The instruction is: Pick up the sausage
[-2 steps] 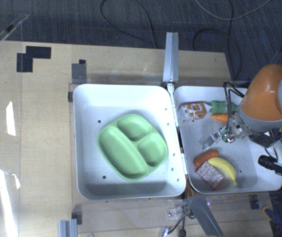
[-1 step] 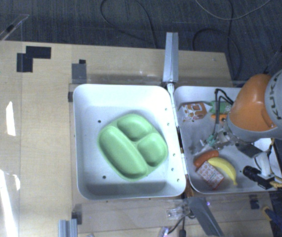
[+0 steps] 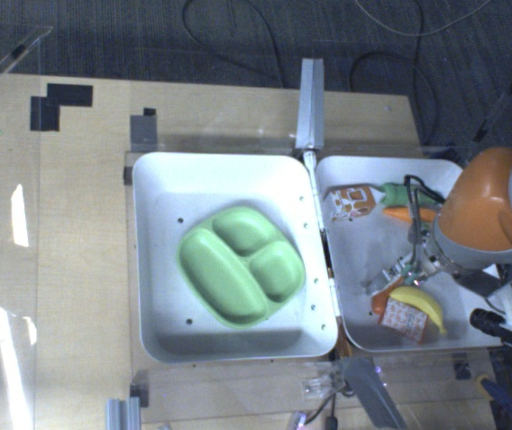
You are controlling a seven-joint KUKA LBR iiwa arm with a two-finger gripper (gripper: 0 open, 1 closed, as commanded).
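The sausage [image 3: 378,304] looks like a short reddish-orange piece near the front of the right bin [image 3: 356,249], partly covered by other items. My gripper [image 3: 394,278] is lowered into that bin just above and behind the sausage, under the orange wrist band [image 3: 475,209]. The metal of the gripper blurs into the bin floor. Nothing can be seen held in it.
A yellow banana [image 3: 423,304] and a small printed box [image 3: 404,321] lie right beside the sausage. A brown-and-white carton [image 3: 352,202], a green item [image 3: 397,192] and an orange carrot [image 3: 404,213] sit at the bin's back. The left bin holds a green divided plate [image 3: 240,264].
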